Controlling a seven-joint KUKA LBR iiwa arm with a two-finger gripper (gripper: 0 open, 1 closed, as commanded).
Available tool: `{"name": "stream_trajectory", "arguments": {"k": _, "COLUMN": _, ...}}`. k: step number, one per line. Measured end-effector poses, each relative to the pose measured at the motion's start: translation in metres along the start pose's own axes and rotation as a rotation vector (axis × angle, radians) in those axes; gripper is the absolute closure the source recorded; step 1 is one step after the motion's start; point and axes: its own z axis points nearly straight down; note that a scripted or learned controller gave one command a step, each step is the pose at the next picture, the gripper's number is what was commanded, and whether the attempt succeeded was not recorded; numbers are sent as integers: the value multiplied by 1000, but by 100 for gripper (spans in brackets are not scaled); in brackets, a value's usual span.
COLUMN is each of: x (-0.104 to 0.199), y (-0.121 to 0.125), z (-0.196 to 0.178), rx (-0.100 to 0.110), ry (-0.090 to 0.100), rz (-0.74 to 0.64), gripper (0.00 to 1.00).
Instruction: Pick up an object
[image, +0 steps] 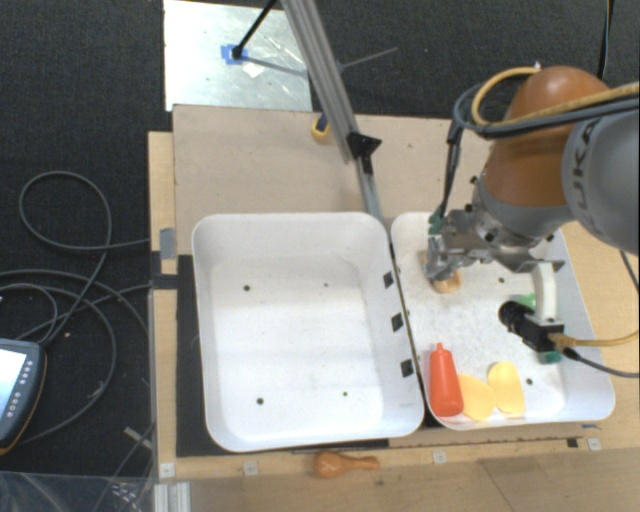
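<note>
My gripper (440, 264) is low over the far left part of the right bin (585, 395). A small tan object (448, 284) lies on the bin floor right under its tip, partly hidden by it. Whether the gripper touches it I cannot tell. Near the front of the same bin lie a red-orange bottle (444, 381) and two yellow pieces (480, 401) (507, 387), well apart from the gripper.
The left bin (215, 300) adjoins the right one along a shared wall with black clips. A tan pear-shaped object (345, 462) lies on the bench in front of the bins. A metal pole (330, 85) slants over the bench at the back.
</note>
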Motion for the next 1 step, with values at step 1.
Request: {"name": "stream_trajectory", "arguments": {"k": 1, "x": 56, "y": -3, "z": 2, "rx": 0, "ry": 0, "rz": 0, "gripper": 100}}
